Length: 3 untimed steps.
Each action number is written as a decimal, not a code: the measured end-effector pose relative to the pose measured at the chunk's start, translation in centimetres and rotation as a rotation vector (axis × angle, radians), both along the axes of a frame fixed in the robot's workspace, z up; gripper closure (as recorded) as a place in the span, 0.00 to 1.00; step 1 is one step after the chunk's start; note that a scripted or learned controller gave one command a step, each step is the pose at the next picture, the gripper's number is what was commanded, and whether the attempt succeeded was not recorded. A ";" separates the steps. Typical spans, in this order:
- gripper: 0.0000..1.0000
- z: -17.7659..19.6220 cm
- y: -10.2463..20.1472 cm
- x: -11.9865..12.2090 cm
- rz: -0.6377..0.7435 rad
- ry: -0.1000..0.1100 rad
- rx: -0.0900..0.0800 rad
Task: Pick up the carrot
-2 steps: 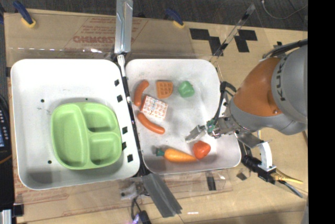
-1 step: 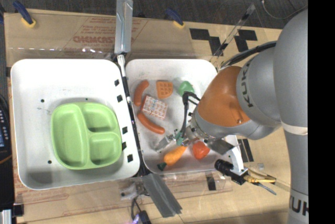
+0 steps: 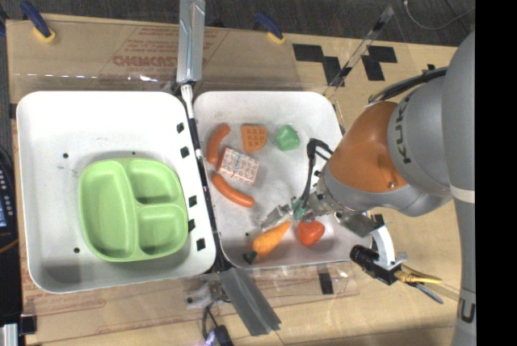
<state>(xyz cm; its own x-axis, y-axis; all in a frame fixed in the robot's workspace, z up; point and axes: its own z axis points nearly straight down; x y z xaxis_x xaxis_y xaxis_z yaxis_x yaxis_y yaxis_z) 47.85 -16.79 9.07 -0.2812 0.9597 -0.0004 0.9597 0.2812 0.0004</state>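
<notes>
Two white bins are sitting side by side as the gripper (image 3: 289, 213) is hovering, its state impossible to tell, beside the carrot (image 3: 271, 239) near the right bin (image 3: 339, 122)'s front wall, where crowding from a red tomato (image 3: 310, 233) is risking a misgrab.
</notes>
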 end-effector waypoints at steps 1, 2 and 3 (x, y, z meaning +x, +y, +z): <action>0.00 0.0 0.6 0.0 -0.009 0.001 0.000; 0.00 0.0 1.5 0.0 -0.190 -0.003 -0.001; 0.00 0.0 2.3 0.0 -0.198 0.001 -0.001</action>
